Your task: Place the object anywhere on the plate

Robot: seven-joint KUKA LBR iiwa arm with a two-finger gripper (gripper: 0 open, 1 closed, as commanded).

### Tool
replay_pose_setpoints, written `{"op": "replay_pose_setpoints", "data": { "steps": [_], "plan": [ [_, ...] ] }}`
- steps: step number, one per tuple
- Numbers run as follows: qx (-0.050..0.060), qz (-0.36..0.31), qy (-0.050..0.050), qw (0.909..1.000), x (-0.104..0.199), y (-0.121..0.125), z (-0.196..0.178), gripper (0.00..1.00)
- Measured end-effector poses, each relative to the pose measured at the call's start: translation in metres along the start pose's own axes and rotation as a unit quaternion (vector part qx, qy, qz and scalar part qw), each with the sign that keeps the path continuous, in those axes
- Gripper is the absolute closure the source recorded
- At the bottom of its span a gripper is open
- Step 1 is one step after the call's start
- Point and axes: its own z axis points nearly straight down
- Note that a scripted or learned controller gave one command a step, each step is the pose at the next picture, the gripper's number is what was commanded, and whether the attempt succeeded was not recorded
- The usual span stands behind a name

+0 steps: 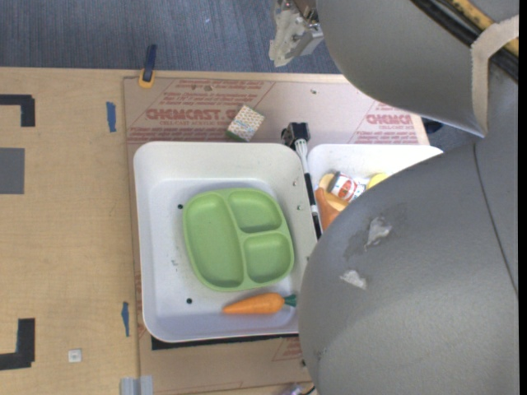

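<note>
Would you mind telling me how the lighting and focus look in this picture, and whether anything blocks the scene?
In the camera view, light is even and soft; the green three-compartment plastic plate and orange toy carrot are fairly sharp with faint shadows, mild glare whitens the left white shallow bin, and the large grey robot arm looms blurred, covering most of the right bin.

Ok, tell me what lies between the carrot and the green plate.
Nothing: in the camera view, a narrow strip of bare white bin floor separates the carrot from the green plate.
</note>
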Motion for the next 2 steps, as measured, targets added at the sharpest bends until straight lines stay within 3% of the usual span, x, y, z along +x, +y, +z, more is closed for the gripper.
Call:
{"op": "replay_pose_setpoints", "data": {
  "steps": [1,2],
  "plan": [
    [-0.001,0.044,-0.006,0.999,-0.0628,-0.0114,0.0682,1.0],
    [-0.001,0.045,-0.004,0.999,-0.0625,-0.0104,0.0678,0.0]
  ]
}}
